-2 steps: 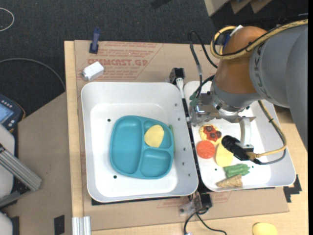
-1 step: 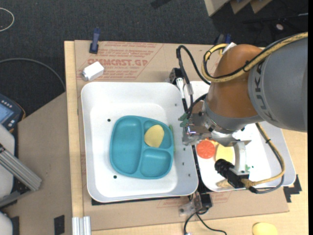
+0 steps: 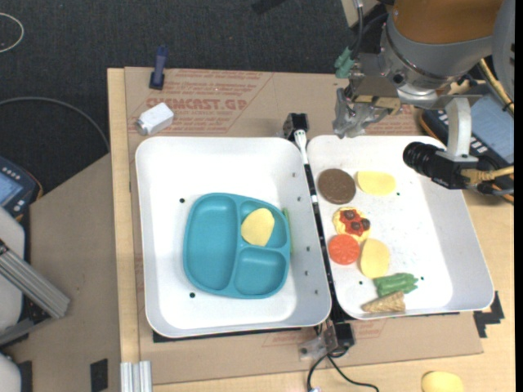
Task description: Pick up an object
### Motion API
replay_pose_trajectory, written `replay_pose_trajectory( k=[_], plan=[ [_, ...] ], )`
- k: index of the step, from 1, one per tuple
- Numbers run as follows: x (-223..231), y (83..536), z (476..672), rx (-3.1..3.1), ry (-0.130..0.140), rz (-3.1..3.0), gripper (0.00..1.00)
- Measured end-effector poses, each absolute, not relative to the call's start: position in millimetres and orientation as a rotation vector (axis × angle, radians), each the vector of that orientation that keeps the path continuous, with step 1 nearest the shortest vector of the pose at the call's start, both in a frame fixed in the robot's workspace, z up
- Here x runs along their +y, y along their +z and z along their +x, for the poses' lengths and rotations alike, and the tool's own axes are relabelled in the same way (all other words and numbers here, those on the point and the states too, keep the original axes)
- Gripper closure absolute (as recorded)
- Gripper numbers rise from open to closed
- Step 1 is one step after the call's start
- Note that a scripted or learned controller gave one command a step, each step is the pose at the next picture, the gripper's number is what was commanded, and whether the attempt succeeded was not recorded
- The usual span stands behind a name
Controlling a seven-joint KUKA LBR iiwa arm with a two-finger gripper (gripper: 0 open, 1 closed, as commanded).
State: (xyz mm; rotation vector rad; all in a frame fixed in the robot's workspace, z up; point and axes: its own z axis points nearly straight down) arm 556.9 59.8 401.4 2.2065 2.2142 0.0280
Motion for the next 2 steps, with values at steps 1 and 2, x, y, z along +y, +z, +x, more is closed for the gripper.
replay_pose_trajectory(
  k=[1, 2],
  plan=[
    [54.8, 353.8, 500.8, 2.222, -0.008, 2.228, 1.0],
    [71.9, 500.9, 479.2, 2.219, 0.027, 2.209, 1.0]
  ],
)
